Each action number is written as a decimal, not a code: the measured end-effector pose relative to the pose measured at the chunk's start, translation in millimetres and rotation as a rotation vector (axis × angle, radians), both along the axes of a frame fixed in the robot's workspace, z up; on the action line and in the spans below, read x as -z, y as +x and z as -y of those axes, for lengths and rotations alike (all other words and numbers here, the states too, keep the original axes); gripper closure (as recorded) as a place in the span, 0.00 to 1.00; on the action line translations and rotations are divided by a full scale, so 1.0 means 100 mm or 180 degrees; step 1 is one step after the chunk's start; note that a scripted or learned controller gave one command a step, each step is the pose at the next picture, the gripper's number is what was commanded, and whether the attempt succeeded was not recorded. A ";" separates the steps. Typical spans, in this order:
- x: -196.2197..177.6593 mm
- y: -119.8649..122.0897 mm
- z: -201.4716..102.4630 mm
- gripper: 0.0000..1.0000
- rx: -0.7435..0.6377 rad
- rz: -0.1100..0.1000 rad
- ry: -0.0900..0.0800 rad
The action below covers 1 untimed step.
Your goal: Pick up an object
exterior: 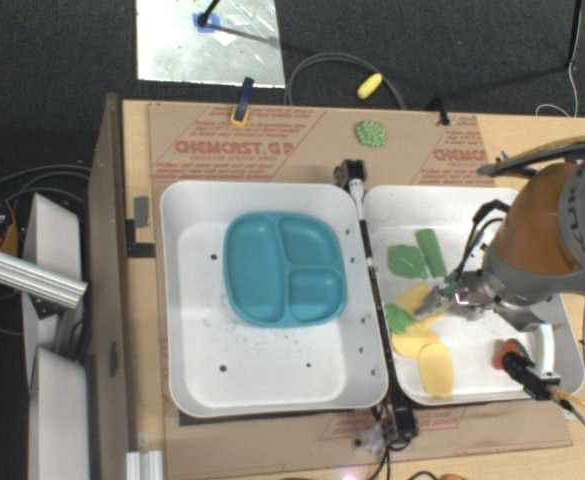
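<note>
The right bin [472, 200] holds several small items. A long green block [432, 251] and a flat green piece [405, 261] lie at its left middle. Below them are a yellow piece [413, 297], a small green piece [398, 319], a yellow lump [411, 344] and a yellow oval [435, 370]. My gripper [440, 297] is low in this bin, right beside the yellow piece and pointing left at it. I see nothing lifted between its tips.
The left bin [197, 368] holds a teal divided plate [284, 269]. A black divider [370, 288] runs between the bins. A green round thing [371, 133] lies on the cardboard behind them. The arm's orange band [537, 228] hangs over the right bin's right half.
</note>
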State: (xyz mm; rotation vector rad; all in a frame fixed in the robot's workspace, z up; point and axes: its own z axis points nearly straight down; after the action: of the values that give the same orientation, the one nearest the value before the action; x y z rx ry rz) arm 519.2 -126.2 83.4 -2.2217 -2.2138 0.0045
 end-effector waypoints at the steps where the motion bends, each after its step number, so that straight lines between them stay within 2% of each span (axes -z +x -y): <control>1: -0.02 0.56 -0.17 0.00 -0.0034 0.0039 -0.0006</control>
State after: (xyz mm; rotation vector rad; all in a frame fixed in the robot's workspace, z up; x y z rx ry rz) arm 575.5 -109.2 85.2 -2.2169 -2.2327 -0.0067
